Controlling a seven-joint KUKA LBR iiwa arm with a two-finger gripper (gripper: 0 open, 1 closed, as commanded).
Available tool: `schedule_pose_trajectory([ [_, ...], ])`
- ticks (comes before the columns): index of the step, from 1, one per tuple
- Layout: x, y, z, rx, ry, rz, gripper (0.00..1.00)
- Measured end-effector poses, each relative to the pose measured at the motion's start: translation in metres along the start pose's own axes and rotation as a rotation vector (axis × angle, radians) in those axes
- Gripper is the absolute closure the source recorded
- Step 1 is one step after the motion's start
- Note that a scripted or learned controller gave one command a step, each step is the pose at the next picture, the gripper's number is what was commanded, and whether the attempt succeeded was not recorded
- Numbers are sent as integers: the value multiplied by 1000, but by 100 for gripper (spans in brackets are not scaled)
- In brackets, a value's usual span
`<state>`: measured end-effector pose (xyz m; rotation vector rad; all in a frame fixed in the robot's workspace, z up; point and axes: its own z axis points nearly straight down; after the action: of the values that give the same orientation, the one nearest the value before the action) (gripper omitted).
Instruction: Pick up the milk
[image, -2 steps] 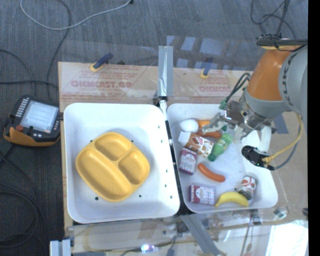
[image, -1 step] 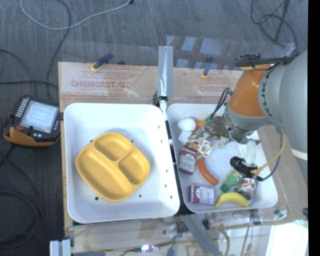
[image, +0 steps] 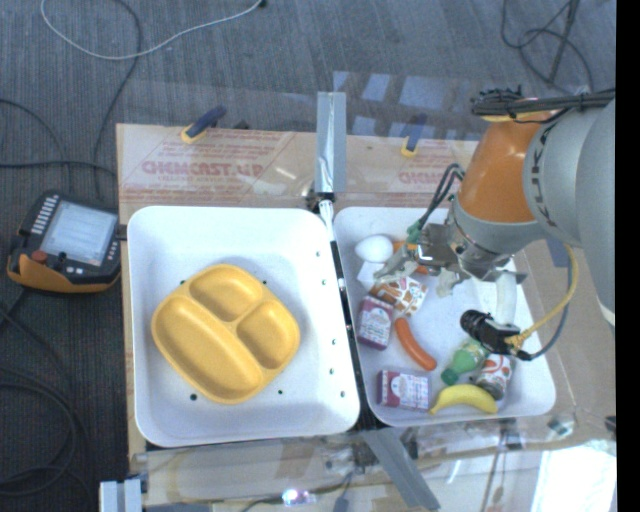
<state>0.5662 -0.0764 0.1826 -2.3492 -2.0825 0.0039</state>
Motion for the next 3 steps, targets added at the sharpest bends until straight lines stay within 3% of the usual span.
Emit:
schedule_pose_trajectory([
  [1, -22, 42, 93, -17, -3, 71, 0],
  [2, 45, 33, -1, -1, -1, 58, 0],
  [3, -36, 25, 55, 1, -2, 69, 0],
])
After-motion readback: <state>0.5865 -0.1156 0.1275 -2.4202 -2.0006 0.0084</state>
